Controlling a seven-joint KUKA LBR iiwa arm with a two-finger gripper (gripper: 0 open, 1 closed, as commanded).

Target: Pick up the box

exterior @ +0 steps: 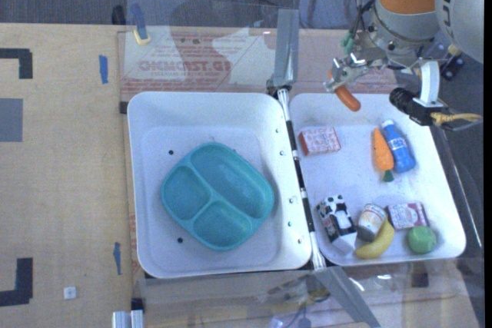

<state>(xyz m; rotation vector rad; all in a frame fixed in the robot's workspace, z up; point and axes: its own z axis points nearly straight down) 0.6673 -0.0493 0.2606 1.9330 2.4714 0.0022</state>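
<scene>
A small red and white box (pixel 319 140) lies flat in the right bin (pixel 446 188), near its back left corner. My gripper (pixel 343 87) hangs above the back rim of that bin, up and to the right of the box. Its fingers are shut on a small orange sausage-shaped toy (pixel 349 99), which dangles from the tips. A second, pink box (pixel 407 214) lies near the bin's front right, and a black and white carton (pixel 335 217) stands at the front left.
The left bin (pixel 146 134) holds a teal divided plate (pixel 217 195). In the right bin lie a carrot (pixel 381 150), a blue bottle (pixel 397 146), a can (pixel 370 220), a banana (pixel 377 243) and a green ball (pixel 420 240). A grey divider post (pixel 285 50) stands behind the bins.
</scene>
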